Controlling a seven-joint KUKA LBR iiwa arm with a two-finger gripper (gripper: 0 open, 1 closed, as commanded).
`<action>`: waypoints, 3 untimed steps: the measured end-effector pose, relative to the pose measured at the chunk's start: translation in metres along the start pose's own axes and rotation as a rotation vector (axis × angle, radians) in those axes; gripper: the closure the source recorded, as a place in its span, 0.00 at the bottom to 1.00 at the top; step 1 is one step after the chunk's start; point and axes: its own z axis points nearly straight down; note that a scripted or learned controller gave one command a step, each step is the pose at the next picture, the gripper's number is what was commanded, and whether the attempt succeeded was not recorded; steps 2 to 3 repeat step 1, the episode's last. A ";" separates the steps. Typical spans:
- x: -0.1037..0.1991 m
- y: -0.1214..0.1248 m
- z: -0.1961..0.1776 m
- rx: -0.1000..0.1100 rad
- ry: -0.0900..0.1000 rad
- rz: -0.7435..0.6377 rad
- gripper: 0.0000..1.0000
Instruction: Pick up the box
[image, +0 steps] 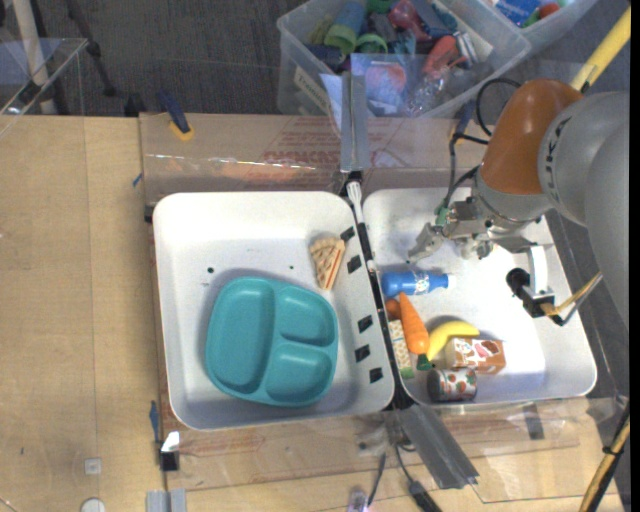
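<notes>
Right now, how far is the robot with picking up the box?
Nothing looks done yet: the box lies in the right bin, at its near side, beside the banana and the carrot. In hand: the tool hangs above the far part of that bin, apart from the box. Left: move to the box, grasp it and lift it.

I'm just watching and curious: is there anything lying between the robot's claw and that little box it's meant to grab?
Yes. The gripper hovers over the right bin's far part, the box lies near its front edge. Between them lie a blue bottle and, against the box, a banana and carrot.
</notes>
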 end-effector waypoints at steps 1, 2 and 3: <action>0.006 -0.007 0.011 0.005 0.002 -0.114 0.00; 0.006 -0.007 0.011 0.005 0.002 -0.114 0.00; 0.006 -0.007 0.011 0.005 0.002 -0.114 0.00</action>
